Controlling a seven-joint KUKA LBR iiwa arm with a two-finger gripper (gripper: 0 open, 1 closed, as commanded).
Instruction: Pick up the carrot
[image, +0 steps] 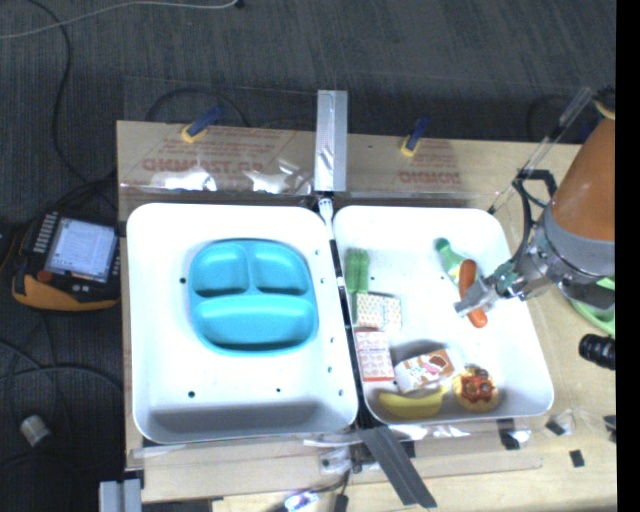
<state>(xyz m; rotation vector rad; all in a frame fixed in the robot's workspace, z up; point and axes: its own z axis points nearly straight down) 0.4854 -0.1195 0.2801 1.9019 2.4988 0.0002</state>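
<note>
Camera view shows the gripper (478, 298) at the right bin's (520, 395) right edge, jaw state impossible to tell, overlapping the carrot (470, 282) lying there, so an off-centre pinch could roll it toward the wall.

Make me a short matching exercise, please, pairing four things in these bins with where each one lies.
Things:
1. tray
2. carrot
3. banana
4. gripper

Places:
A. near edge of the right bin
B. middle of the left bin
C. right bin, at the carrot's lower end
D. far right part of the right bin, green top pointing away

Pairs: 1-B, 2-D, 3-A, 4-C
</note>
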